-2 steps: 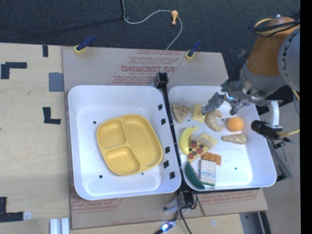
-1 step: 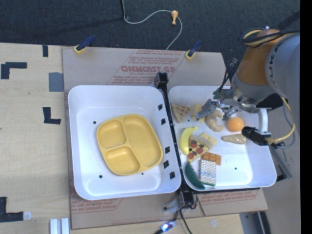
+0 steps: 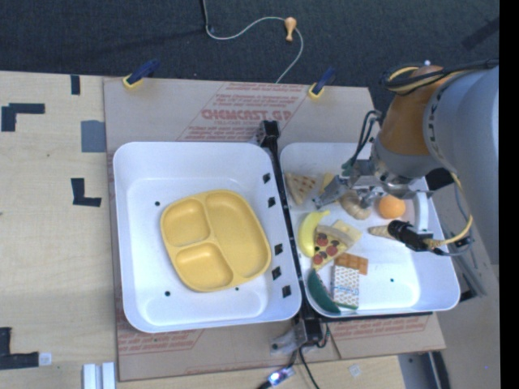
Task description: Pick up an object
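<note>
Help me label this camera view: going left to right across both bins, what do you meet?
Yellow plate → banana → orange.

We see the gripper [image 3: 350, 186] low in the right bin [image 3: 434, 286], just beside the orange [image 3: 392, 207]; the yellow tray [image 3: 215, 240] lies well left of it.
</note>
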Tool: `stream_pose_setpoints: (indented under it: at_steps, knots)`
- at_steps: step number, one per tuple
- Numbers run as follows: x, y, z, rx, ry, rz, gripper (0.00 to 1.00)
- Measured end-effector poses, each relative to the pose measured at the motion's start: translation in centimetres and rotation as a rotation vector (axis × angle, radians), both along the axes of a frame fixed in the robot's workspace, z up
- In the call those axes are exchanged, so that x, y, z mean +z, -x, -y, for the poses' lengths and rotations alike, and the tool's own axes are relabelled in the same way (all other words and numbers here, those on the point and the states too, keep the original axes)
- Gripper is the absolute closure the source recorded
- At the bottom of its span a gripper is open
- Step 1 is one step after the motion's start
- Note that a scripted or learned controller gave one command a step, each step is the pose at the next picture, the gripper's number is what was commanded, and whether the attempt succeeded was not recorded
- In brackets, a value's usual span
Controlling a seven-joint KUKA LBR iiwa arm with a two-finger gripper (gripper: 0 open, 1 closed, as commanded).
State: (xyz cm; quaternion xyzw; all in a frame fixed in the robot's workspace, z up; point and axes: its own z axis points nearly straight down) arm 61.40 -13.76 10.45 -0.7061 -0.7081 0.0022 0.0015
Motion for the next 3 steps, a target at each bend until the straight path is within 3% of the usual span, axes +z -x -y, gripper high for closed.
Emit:
stream_pose_setpoints:
  at_steps: [1, 2, 3]
  knots:
    - [-2.1, 0.0, -0.1, 0.000, 0.001, 0.003, 0.00]
    - [-1.0, 0.0, -0.2, 0.000, 0.000, 0.004, 1.00]
    - [3.6, 0.5, 0.3, -0.003, -0.001, 0.007, 1.00]
